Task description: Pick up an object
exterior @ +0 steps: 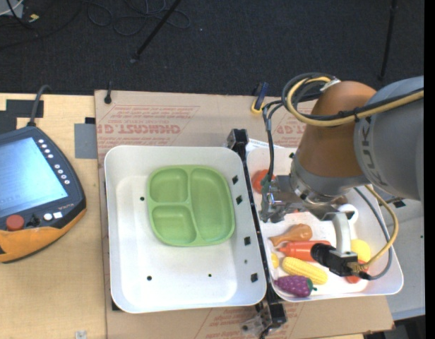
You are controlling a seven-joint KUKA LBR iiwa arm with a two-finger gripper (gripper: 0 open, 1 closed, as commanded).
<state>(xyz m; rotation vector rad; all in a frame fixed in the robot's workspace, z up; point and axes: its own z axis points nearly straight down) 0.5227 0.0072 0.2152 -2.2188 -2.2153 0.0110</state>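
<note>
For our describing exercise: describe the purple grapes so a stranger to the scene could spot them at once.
Find the right-hand white bin, the one holding toy food. In its lower left corner, next to the other bin, the grapes lie just below the yellow corn cob. They alone are purple and knobbly.

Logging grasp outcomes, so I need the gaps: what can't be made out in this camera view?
- Right bin, far half: covered by the arm.
- Red item at the bin's left wall: half hidden behind the end effector; kind unclear.
- Whether the end effector grips anything: too dark and cluttered.
</note>
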